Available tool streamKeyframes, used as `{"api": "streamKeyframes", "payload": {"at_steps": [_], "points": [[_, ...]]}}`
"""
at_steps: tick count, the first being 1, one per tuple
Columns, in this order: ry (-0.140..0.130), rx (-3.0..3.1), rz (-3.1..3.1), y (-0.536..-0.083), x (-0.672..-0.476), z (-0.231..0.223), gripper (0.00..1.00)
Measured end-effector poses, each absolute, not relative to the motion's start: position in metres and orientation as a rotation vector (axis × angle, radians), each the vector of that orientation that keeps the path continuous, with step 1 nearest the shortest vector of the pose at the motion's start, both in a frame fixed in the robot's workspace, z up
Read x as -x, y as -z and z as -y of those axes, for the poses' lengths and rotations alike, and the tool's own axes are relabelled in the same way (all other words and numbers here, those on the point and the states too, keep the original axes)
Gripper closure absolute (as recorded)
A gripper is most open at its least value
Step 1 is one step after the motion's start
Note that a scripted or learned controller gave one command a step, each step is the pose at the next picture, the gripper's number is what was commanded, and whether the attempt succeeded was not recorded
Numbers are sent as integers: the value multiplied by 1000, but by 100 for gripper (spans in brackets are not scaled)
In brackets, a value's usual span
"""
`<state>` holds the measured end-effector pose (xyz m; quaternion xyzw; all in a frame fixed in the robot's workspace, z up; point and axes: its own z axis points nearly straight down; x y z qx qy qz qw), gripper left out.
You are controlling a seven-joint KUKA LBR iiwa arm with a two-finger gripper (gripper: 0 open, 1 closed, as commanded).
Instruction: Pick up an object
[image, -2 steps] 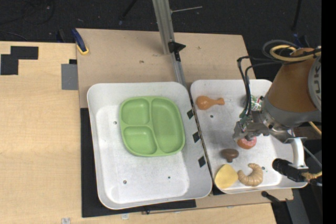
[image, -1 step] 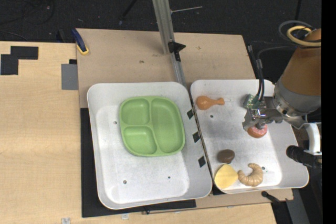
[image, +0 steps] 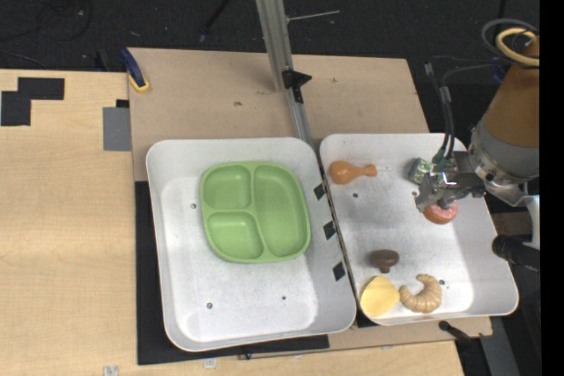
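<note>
Pink round object sits in right bin, upper right area, directly under gripper; whether fingers grip it, can't tell. Orange drumstick-like toy at bin's upper left. Brown piece, yellow piece, croissant near front edge. Green divided plate in left bin.

Smooth, faintly glossy green plastic divided tray, two shallow white plastic bins with speckled matt floors, pale wood-grain counter, ribbed bare-metal post, matt brown board
</note>
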<state>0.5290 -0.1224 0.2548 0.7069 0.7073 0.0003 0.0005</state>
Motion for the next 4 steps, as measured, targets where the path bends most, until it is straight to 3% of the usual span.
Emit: {"api": "streamKeyframes", "payload": {"at_steps": [2, 4], "points": [[5, -2221, -2230, -231, -536, 6, 100], [2, -2217, -2230, -237, -538, -87, 100]]}}
